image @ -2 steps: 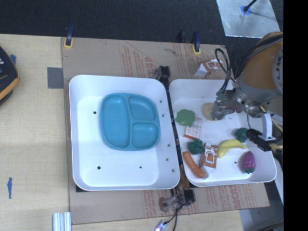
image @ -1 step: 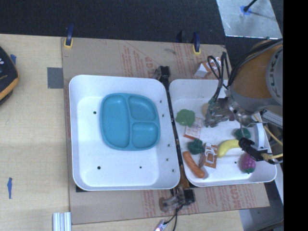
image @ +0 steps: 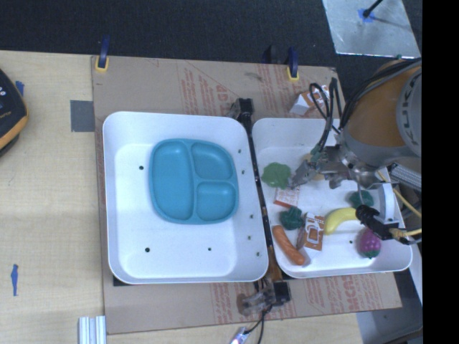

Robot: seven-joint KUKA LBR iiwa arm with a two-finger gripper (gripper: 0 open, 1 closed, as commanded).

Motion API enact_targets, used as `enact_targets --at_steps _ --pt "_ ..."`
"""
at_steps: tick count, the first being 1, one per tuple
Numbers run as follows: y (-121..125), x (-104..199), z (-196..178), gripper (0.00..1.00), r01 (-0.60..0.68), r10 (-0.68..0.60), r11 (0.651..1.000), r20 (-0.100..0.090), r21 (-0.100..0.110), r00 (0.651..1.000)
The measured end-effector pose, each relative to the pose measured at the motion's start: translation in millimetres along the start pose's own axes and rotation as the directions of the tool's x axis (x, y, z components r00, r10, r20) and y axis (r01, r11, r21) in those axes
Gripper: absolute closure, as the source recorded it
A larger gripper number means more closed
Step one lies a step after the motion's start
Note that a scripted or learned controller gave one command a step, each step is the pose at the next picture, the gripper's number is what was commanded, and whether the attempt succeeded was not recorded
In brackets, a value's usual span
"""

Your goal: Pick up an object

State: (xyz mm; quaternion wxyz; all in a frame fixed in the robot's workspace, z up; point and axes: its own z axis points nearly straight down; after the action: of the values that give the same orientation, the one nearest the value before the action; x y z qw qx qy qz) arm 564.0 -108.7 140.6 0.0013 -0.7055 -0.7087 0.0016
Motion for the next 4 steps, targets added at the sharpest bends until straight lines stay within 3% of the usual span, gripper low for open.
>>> enact_targets --at_steps 1,2,3,4 --pt "43.4 -37.0 44.7 0.0 -0.001 0.001 1.0 -0.001 -0.007 1.0" --pt "78.4 -90.1 47.9 0.0 -0.003 0.003 1.0 0.0 -0.002 1.0" --pt "79.4 -90.5 35.9 1.0 0.001 -0.001 1.0 0.001 -0.004 1.0" --pt "92.7 -47.4 7.6 1.0 0.001 -0.001 1.0 -0.001 -0.004 1.0"
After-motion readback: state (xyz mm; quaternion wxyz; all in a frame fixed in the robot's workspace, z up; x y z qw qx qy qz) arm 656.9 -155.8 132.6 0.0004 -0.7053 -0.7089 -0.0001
